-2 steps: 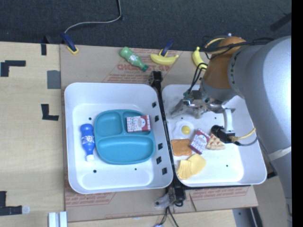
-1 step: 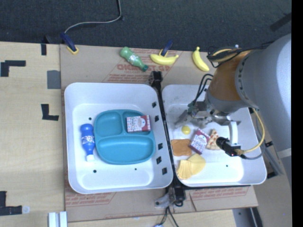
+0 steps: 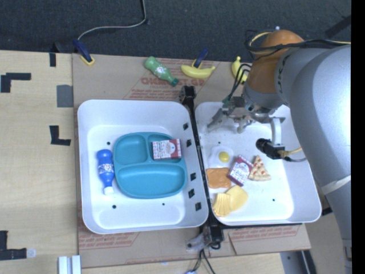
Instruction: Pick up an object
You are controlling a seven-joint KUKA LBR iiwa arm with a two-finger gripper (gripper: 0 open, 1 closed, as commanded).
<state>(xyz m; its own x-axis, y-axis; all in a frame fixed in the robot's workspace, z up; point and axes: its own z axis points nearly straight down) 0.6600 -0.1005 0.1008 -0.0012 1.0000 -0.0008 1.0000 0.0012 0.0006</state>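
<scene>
Looking down from the camera view, we take the blue divided tray [image 3: 149,173] in the left bin [image 3: 91,153] as our landmark. A small red-and-white carton [image 3: 166,149] lies in its upper right compartment, and a blue bottle [image 3: 105,170] lies just beside its left edge. Right of the tray, in the right bin [image 3: 296,204], we see a fried egg [image 3: 223,155], a red packet [image 3: 240,170], a pizza slice [image 3: 259,169], a brown bun [image 3: 217,178] and yellow chips [image 3: 230,201]. Further up and right of the tray, the gripper [image 3: 232,119] hangs above that bin's far end, fingers spread wide with nothing between them.
</scene>
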